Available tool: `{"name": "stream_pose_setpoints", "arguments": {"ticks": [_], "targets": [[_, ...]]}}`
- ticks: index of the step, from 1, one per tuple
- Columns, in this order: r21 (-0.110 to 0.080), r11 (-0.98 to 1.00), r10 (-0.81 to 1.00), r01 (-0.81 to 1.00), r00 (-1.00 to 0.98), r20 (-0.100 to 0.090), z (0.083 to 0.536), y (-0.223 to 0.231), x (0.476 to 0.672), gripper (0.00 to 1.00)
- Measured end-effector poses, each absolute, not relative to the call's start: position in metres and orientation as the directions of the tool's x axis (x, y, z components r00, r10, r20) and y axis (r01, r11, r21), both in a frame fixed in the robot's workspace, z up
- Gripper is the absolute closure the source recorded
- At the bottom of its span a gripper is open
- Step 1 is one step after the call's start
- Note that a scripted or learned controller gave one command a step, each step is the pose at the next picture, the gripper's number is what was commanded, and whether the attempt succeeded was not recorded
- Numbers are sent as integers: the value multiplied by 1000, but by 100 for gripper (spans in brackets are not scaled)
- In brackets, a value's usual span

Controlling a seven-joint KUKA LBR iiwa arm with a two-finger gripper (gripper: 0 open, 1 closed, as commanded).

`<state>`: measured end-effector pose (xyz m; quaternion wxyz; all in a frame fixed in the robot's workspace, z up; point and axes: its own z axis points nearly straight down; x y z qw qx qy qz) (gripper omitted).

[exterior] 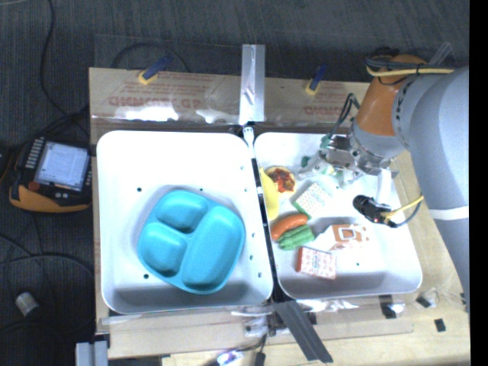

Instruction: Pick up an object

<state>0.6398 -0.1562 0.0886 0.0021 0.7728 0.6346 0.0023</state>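
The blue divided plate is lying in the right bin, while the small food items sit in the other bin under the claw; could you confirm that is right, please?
Not quite: the camera view shows the blue divided plate lying in the left bin, not the right one. The rest holds: the small food items, such as the orange sausage, sit in the right bin, under the claw.

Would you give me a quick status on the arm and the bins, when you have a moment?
Gripper low over the right bin, far end, fingers unclear. Small items loose on that bin's floor, none seen held. Blue tray in left bin.
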Motion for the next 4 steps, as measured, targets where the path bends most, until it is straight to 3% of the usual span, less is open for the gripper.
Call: {"name": "stream_pose_setpoints", "arguments": {"ticks": [1,2,3,4], "targets": [[2,-596,803,803,596,3,88,-178,645,0],[-1,-339,941,941,339,-5,207,-206,585,0],[0,-411,912,912,411,-5,92,-168,645,0],[-8,-214,977,977,214,-4,88,-166,659,0]]}}
